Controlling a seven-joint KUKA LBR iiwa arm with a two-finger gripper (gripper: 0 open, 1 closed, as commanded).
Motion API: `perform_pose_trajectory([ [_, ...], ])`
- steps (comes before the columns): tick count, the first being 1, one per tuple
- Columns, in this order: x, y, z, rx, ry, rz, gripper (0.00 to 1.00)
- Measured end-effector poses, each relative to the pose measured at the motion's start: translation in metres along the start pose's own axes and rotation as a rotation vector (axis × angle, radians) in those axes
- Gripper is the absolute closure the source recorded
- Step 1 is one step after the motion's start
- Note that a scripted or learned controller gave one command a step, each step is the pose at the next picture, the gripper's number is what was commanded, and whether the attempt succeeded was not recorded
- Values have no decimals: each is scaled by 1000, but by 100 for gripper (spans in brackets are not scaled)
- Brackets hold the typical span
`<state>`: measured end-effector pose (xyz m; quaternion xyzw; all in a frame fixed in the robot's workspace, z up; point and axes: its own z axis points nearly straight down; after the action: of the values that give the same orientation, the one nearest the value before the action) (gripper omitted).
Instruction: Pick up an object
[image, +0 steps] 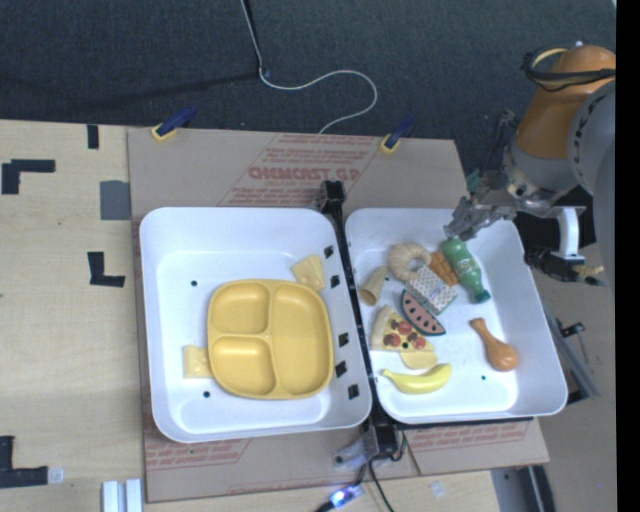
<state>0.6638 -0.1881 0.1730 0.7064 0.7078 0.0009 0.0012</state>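
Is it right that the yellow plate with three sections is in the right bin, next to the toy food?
Not quite. The camera view shows the yellow plate in the left bin. The toy food, such as the banana and green bottle, lies in the right bin, across the divide from it.

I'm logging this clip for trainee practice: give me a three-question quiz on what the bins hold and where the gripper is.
1. True or false: the yellow divided plate lies in the left bin.
2. Which is nearest the gripper? A) banana B) green bottle C) drumstick
3. Fill in: the watermelon slice lies in the ___ bin.

Key: 1 true; 2 B; 3 right.
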Motion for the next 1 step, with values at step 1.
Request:
perform_pose_trajectory([
  [1, 1, 1, -54, -2, -1, 0, 100],
])
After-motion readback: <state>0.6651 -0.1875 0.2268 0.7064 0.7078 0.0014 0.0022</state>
